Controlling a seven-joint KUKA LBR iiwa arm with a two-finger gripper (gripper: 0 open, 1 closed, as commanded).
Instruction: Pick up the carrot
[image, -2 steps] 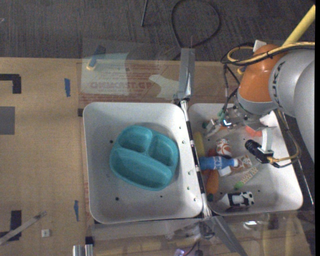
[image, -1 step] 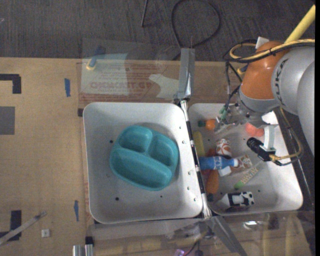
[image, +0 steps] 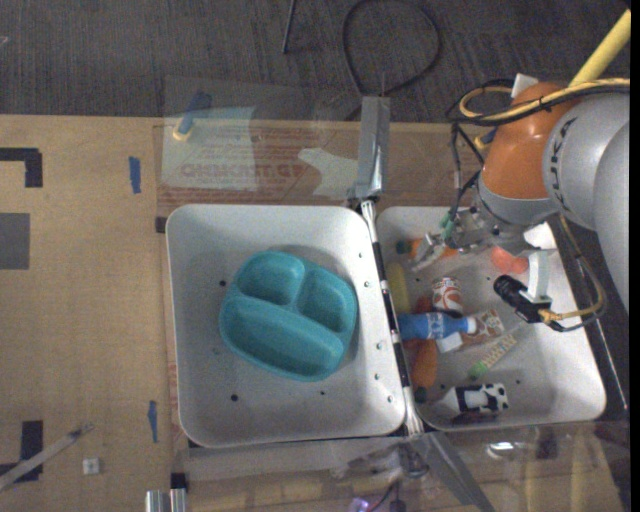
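Note:
The carrot (image: 425, 367), an orange stub, lies in the right bin (image: 570, 395) near its left wall, just below a blue bottle (image: 433, 326). My gripper (image: 441, 243) hangs over the far left part of that bin, under the arm's orange band (image: 520, 150). It is well up-frame of the carrot, with the bottle and a small orange-and-white can (image: 447, 293) lying between them. A bit of orange shows right beneath the gripper, but I cannot make out what it is.
The left bin (image: 200, 250) holds a teal divided plate (image: 290, 313). The right bin also holds a yellow item (image: 398, 288) by the left wall, a black-and-white cow toy (image: 481, 398), a wrapped bar (image: 497, 346) and a red-orange piece (image: 509, 262). A black cable plug (image: 520, 298) hangs off the arm.

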